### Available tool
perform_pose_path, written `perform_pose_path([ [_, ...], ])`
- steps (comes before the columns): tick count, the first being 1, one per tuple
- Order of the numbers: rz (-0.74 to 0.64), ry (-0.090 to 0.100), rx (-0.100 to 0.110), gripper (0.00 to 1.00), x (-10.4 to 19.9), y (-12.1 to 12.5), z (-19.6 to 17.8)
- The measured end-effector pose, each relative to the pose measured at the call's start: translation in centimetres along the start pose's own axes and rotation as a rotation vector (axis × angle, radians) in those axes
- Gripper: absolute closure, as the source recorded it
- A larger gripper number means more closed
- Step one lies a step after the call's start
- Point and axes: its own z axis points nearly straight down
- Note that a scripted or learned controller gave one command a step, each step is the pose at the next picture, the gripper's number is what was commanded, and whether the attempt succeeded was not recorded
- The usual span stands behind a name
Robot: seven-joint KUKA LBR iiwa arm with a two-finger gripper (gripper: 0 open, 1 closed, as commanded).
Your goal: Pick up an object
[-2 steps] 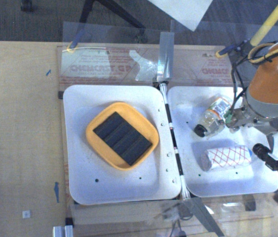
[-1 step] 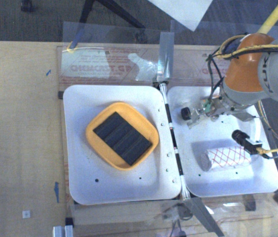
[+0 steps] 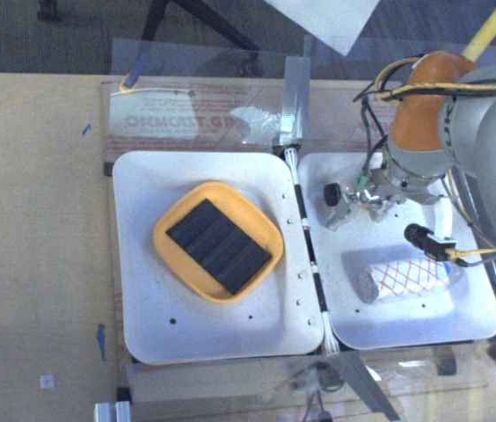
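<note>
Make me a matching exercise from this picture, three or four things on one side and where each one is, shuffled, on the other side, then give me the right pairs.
Things
1. yellow tray with dark slats
2. white cylinder with a red lattice pattern
3. claw
4. office chair base

Places
A. lying on its side in the right bin
B. on the floor beyond the bench
C. in the middle of the left bin
D. over the far part of the right bin

Pairs: 1-C, 2-A, 3-D, 4-B
</note>
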Motion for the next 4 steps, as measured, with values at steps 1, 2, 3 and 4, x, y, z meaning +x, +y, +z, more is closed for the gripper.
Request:
perform_pose_path([
  [1,-0.087,-0.038,-0.095,0.0,2.8,-10.4,0.2],
  [2,0.048,-0.028,-0.089,0.0,2.9,-16.7,-1.2],
  [3,0.265,-0.021,-0.095,0.0,3.4,-6.2,-5.5],
  [4,0.249,-0.024,-0.097,0.0,-4.7,-9.8,-5.5],
])
